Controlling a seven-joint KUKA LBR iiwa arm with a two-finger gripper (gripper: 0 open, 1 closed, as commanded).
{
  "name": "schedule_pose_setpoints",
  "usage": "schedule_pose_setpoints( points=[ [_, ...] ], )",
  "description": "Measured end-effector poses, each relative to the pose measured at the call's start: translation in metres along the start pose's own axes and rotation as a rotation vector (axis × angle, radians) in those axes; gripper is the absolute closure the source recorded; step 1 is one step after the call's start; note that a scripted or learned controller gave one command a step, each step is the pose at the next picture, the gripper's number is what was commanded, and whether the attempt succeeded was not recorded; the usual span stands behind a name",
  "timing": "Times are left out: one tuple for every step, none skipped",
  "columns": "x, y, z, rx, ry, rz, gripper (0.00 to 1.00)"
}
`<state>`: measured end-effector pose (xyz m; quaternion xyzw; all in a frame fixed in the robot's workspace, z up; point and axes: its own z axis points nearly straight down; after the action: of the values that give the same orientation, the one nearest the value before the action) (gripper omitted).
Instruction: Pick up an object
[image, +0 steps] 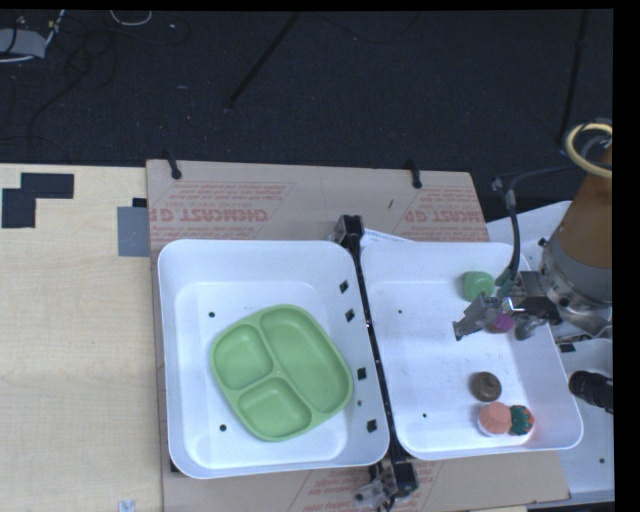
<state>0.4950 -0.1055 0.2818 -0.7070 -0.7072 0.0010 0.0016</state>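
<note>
A grey arm (585, 240) with an orange band reaches in from the right, and its gripper (490, 318) hangs over the upper right part of the right bin (420, 340). A small purple object (503, 321) sits right at the gripper's tip, seemingly between its dark fingers, but the view is too small and cluttered to tell whether the fingers are clenched on it or merely beside it. Just above the gripper, near the bin's far wall, lies a small light green object (477, 284), close to the gripper's tip. Below the gripper, toward the near edge of the same bin, rests a small brown disc (486, 385), apart from the tool. Further below that, in the bin's near right corner, sits a pale pink round piece (493, 419) touching a dark green lump (520, 421). Well to the left of the gripper, across the black divider (362, 350) between the bins, the left bin (190, 300) holds a light green tray (281, 372) with three compartments, lying flat and turned at a slant. Both bins rest on a brown cardboard sheet (300, 200) with red lettering.
</note>
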Motion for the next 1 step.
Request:
schedule_pose_setpoints(
  points=[
    [0.0010,0.0057,0.0457,0.005,0.001,0.000,0.00]
  ],
)
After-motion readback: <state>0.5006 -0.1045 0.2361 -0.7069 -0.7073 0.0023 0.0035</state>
